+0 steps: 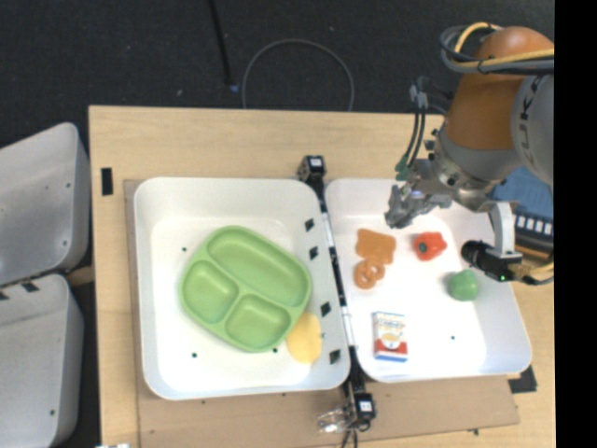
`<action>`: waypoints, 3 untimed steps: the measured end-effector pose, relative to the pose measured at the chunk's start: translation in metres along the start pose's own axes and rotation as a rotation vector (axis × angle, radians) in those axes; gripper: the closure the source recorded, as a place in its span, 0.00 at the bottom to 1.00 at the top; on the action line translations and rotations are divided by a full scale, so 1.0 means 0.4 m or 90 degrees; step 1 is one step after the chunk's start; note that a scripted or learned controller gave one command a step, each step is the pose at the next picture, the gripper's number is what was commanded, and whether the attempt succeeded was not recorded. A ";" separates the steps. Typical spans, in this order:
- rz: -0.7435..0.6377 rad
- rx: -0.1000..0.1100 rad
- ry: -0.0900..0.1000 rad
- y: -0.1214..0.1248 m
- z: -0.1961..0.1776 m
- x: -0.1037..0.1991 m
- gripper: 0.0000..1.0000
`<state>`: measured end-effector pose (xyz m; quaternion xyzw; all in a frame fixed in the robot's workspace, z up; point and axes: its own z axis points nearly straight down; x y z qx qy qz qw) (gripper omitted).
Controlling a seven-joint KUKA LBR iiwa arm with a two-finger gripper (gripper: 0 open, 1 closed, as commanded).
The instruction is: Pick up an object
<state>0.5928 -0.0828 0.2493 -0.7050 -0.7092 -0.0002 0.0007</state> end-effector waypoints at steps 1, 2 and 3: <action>0.000 0.000 0.000 -0.011 0.018 0.142 1.00; 0.000 0.001 -0.001 -0.035 0.025 0.244 1.00; -0.001 0.000 0.000 -0.053 0.034 0.385 1.00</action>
